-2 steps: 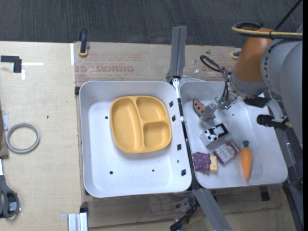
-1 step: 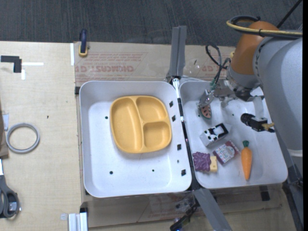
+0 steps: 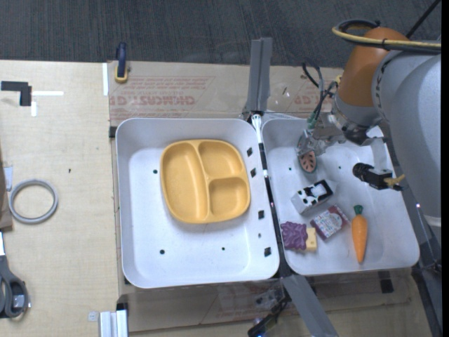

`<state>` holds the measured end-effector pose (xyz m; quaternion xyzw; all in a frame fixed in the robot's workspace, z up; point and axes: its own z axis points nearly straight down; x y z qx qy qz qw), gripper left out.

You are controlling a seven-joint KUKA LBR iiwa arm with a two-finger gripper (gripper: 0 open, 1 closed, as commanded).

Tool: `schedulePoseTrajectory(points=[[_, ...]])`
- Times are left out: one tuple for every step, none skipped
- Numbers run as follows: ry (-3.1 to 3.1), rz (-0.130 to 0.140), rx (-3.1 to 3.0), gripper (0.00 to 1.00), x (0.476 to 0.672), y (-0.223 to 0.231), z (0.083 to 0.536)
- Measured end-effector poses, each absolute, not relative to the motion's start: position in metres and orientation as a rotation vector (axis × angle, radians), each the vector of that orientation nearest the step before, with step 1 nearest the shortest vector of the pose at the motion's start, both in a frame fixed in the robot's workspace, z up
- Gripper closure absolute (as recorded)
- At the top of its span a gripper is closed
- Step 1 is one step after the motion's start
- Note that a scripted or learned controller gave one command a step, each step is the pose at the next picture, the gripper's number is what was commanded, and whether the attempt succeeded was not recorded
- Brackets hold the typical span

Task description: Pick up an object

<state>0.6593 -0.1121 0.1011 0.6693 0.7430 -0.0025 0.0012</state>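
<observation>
Under the arm [image 3: 393, 83], the hand [image 3: 309, 148] is partly hidden.

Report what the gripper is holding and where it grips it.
Cannot be told: the gripper sits right over a small round reddish object in the right bin, fingertips unclear.

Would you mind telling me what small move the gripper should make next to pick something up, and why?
Probably a short lift straight up, then a check of the grasp. The gripper sits at the back of the right bin, with a small round reddish object right at its tip; whether that is truly clamped is unclear. The carrot and black-and-white toy lie apart, nearer the front.
</observation>
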Motion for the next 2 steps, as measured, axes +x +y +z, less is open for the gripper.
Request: schedulePoseTrajectory(points=[[2.237, -0.003, 2.204, 1.00, 0.659, -0.038, 0.192], [2.467, -0.004, 1.944, 1.00, 0.659, -0.008, 0.191]])
